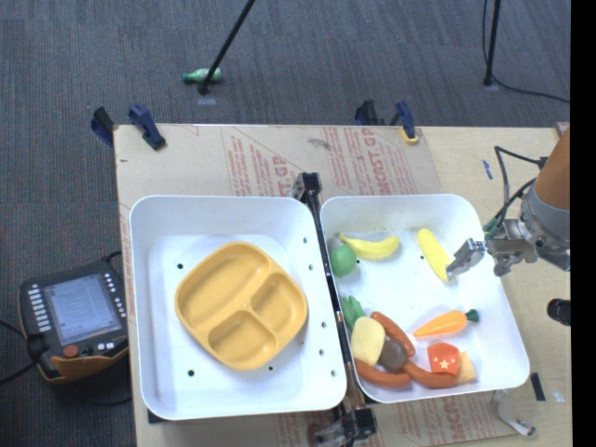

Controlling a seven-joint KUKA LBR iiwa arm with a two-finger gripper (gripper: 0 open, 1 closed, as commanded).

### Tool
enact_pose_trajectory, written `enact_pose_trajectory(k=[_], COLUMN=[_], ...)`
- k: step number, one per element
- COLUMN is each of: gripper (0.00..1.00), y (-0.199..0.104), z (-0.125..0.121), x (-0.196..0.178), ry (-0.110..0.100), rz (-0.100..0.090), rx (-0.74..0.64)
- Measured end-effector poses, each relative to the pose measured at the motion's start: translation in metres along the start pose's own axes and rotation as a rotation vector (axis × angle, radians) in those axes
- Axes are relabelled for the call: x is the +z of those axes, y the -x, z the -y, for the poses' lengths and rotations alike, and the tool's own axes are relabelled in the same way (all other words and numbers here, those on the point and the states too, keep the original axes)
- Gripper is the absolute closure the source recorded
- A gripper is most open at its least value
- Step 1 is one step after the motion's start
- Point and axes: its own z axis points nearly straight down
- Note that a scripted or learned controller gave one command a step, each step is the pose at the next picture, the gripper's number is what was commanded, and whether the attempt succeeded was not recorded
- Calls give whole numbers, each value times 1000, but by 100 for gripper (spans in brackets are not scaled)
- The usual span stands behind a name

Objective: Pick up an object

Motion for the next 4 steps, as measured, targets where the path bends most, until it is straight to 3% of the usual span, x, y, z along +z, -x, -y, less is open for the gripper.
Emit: enact_pose_trajectory(k=[1, 2, 3, 4], gripper=[0, 0, 100, 100], y=[-67, -106, -106, -158], z=[3, 77, 78, 77], x=[106, 106, 99, -118], ry=[-2, -3, -10, -1], rz=[-1, 0, -2, 3], rx=[256, 367, 370, 326])
